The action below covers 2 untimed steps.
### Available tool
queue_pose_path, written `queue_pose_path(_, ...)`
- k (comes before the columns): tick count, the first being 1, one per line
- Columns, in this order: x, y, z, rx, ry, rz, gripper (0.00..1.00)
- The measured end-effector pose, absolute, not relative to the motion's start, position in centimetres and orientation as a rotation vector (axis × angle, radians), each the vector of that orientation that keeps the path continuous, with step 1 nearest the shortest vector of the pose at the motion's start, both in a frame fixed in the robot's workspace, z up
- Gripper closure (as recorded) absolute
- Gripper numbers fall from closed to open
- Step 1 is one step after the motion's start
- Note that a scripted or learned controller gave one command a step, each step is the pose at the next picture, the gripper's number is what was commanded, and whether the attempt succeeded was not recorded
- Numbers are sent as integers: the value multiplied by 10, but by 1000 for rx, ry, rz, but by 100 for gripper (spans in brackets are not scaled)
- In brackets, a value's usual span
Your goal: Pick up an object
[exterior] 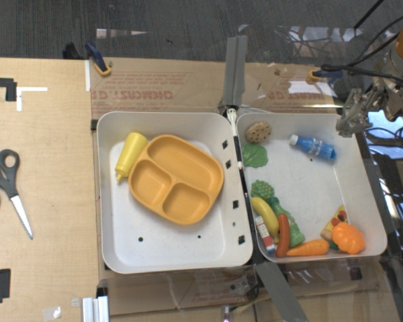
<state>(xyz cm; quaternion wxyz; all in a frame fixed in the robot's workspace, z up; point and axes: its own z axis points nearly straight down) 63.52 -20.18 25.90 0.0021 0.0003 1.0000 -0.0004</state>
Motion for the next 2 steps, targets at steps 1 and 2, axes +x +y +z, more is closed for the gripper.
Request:
queue_pose_path(1, 650, -211, 94, 10, 3135, -3, 0)
queue_pose_path(2, 633, -161, 94, 254, 3127, -1, 0)
